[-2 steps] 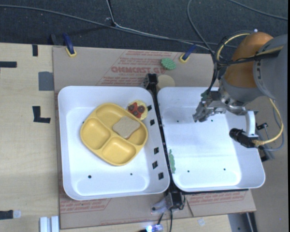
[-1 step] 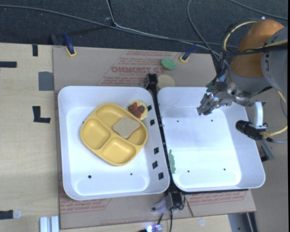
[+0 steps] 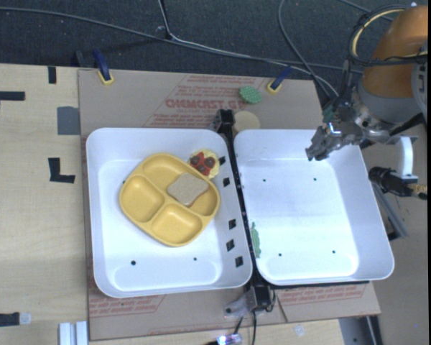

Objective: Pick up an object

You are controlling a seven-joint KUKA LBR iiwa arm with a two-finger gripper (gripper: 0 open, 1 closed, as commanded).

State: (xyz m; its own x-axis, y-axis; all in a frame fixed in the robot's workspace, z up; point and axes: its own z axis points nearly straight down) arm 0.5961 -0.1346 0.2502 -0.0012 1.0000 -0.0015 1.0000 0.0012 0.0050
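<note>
A yellow divided plate (image 3: pixel 147 200) lies in the left bin (image 3: pixel 108 264). A tan slice of bread (image 3: pixel 187 189) rests on the plate's upper right section. A small cluster of dark red berries on a yellow piece (image 3: pixel 205 162) sits at the plate's top right corner. My gripper (image 3: pixel 320 150) hangs over the back right part of the right bin (image 3: pixel 345 250), far from the plate. Nothing shows between its fingers. A small green bit (image 3: pixel 255 237) lies by the right bin's left wall.
A green dotted piece (image 3: pixel 249 93) and a pale round disc (image 3: pixel 246 120) lie on the cardboard behind the bins. Black clips (image 3: pixel 226 121) run along the seam between the bins. Cables cross the dark floor at the back.
</note>
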